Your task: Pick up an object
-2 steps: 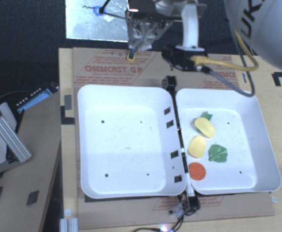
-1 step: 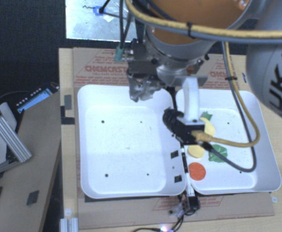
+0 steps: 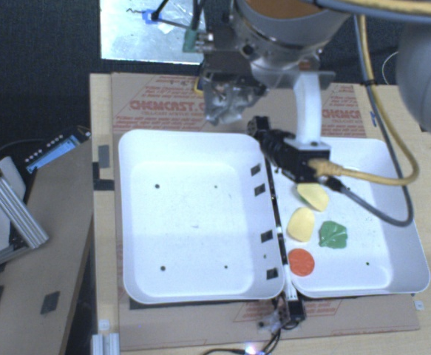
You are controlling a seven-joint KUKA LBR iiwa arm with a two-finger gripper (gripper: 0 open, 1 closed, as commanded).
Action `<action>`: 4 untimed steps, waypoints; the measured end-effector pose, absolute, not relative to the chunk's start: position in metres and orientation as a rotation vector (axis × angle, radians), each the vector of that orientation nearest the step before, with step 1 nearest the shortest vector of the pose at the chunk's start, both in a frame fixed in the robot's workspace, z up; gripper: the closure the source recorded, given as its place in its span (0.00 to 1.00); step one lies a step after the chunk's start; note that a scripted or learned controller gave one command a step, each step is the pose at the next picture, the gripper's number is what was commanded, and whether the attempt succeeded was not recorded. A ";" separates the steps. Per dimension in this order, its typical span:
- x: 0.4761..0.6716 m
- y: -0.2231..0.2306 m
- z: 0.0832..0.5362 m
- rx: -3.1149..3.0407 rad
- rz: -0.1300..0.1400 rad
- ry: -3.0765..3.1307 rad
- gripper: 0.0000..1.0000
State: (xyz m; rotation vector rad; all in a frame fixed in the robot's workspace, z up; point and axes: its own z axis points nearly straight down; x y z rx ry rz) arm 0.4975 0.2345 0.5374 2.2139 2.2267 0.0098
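Currently two shallow white bins sit side by side on the bench. The left bin shows a bare floor with a few small dark dots. The right bin holds four small items clustered near its left wall, at about 6 o'clock from the gripper.

Contents of the right bin, from 12 o'clock to 6 o'clock:
- a pale yellow piece, elongated, with its long axis running from 10 o'clock to 4 o'clock; its upper end is partly covered by the black cable fitting;
- a second yellow piece, rounded, its long axis roughly 1 o'clock to 7 o'clock, just beside the first;
- a green leaf-shaped piece, lobed, lying at 3 o'clock from the second yellow piece and close to it;
- a flat orange-red disc, round, with no distinct long axis.

The gripper hangs above the far rim of the left bin, well apart from all four items. Its state cannot be determined. A yellow hose crosses the right bin.
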 end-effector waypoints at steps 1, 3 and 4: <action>0.497 0.235 0.546 2.209 0.008 2.233 1.00; 0.498 0.235 0.569 2.197 0.014 2.245 1.00; 0.498 0.235 0.580 2.191 0.017 2.251 1.00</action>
